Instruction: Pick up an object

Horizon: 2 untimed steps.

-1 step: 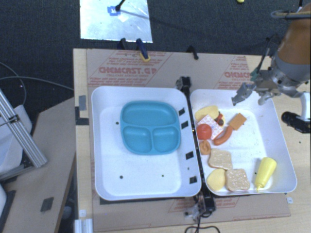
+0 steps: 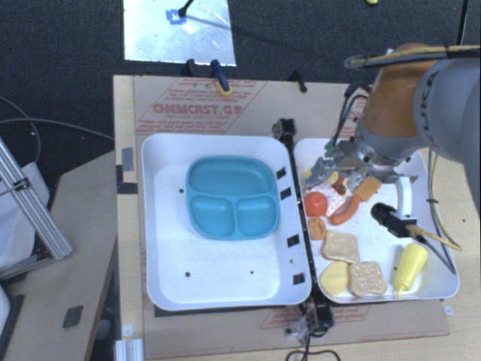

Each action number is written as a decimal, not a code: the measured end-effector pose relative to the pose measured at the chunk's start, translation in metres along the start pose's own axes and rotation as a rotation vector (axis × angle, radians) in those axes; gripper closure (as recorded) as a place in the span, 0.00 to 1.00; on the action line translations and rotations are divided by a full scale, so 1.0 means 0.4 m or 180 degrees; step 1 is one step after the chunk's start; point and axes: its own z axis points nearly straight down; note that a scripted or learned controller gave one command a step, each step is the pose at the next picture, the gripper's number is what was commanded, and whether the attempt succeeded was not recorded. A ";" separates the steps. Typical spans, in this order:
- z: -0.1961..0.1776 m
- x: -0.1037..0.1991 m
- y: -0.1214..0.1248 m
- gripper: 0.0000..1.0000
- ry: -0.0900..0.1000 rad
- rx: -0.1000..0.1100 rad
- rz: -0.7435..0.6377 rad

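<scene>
Inspector A: The gripper (image 2: 336, 173) hangs low over the right bin (image 2: 443, 280); whether it is released or clenched cannot be told.

Inspector B: Risk noted. The tomato (image 2: 316, 203) and sausage (image 2: 345, 210) lie crowded together; the claw could snag two or nudge both aside.

Red print on cardboard sheet (image 2: 203, 107) — reads roughly "CHEMCAST GP", blurred.
</scene>
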 end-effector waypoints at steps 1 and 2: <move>-0.039 -0.015 0.006 1.00 -0.0013 -0.0030 0.0025; -0.007 0.103 -0.147 1.00 -0.0006 -0.0006 0.0011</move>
